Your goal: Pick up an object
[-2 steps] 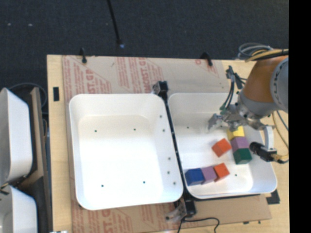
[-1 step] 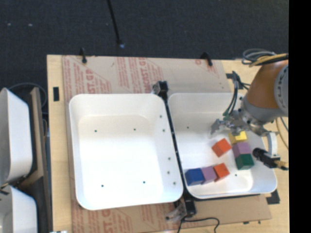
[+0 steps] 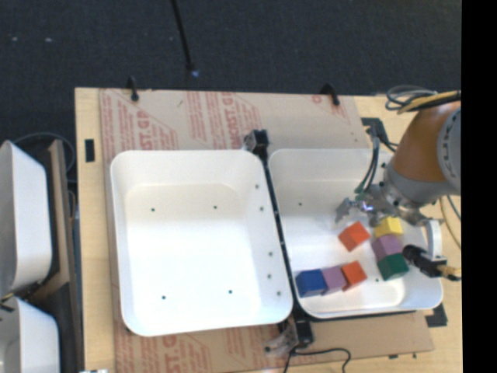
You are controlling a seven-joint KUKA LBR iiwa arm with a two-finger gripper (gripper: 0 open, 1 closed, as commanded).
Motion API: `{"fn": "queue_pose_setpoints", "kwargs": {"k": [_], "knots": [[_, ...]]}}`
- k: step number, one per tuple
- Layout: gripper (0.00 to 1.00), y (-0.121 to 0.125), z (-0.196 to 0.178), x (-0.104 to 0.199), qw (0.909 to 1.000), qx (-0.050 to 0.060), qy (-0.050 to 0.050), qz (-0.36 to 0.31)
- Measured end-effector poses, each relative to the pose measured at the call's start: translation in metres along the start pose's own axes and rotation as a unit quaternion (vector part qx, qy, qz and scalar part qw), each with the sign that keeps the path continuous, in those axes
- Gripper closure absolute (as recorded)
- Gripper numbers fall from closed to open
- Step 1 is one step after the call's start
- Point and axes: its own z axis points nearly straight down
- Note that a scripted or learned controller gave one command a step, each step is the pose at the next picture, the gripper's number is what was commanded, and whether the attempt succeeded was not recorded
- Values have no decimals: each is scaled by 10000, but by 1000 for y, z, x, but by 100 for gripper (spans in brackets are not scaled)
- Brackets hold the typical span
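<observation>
Robotics lab or test cell, not a home or shop. Evidence: a plywood bench (image 3: 93, 231) sits on dark carpet-like floor (image 3: 233, 22), w/ a sheet of printed cardboard (image 3: 194, 119) laid under two shallow white bins (image 3: 124, 208) clamped side by side at frame center. Grey industrial arm (image 3: 423, 158) w/ orange band comes in at right edge, cables looping off it. Bin at right holds small coloured blocks (image 3: 353, 235), typical pick-test props. A black cable (image 3: 180, 29) runs across the floor at top center. White boxy units (image 3: 23, 208) at left edge, prob. more equipment, but too cropped to tell. No furniture or household items.
</observation>
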Motion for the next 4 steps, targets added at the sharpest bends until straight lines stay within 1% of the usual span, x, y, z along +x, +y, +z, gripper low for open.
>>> {"fn": "queue_pose_setpoints", "kwargs": {"k": [1,2,3,4], "knots": [[0,-47,7,3,10000,9,2,8],[100,-46,-4,3,10000,-6,-1,10],[0,-46,-4,3,10000,-4,-1,11],[0,-74,7,41,10000,10,4,-5]]}}
